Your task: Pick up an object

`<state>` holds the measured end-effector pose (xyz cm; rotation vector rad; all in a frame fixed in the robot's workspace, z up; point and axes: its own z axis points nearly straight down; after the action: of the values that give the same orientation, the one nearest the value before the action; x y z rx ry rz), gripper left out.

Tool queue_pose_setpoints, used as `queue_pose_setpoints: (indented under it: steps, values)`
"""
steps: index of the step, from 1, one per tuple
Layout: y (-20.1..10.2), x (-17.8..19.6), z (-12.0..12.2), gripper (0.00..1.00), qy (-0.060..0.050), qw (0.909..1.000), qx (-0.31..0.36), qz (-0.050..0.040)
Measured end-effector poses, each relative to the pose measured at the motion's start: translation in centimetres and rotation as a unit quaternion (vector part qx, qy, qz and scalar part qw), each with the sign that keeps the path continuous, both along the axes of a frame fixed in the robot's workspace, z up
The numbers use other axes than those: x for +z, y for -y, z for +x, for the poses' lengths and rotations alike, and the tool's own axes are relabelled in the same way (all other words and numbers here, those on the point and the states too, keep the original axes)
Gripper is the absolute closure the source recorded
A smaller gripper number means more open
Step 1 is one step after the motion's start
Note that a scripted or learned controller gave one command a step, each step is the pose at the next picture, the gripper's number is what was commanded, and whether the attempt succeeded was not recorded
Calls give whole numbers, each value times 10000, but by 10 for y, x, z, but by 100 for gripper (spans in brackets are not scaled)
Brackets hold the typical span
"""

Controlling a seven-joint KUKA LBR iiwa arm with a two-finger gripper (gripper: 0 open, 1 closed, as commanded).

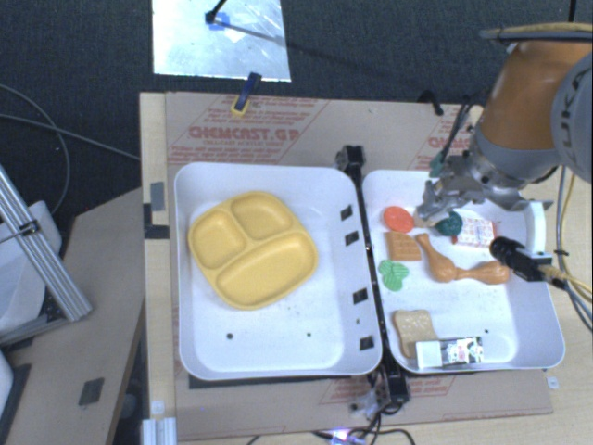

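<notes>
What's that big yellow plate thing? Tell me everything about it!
The yellow tray is a divided plate that looks like smooth plastic, with rounded corners. It has three hollows: two small ones at the far side and one large one nearer the camera. It lies flat, turned at a slant, in the left white bin, touching only the bin's floor. Nothing sits in it.

Two shallow bins sit side by side on a bench. The left bin [199,341] holds a divided tray [252,248] near its middle. The right bin [528,336] holds a cluster of toy foods: a round piece [399,219] at the far left, a cracker [403,247] just before it, a leafy piece [393,274] nearer still, a drumstick [459,265] to their right, and toast [414,326] beside a small packet [451,351] along the near edge.
</notes>
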<state>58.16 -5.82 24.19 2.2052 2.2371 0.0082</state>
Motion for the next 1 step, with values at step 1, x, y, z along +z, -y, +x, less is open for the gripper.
queue_pose_setpoints:
  steps: [1]
  values:
    - [-55, 50, -55, 100, 3, 10000, -20, -2]
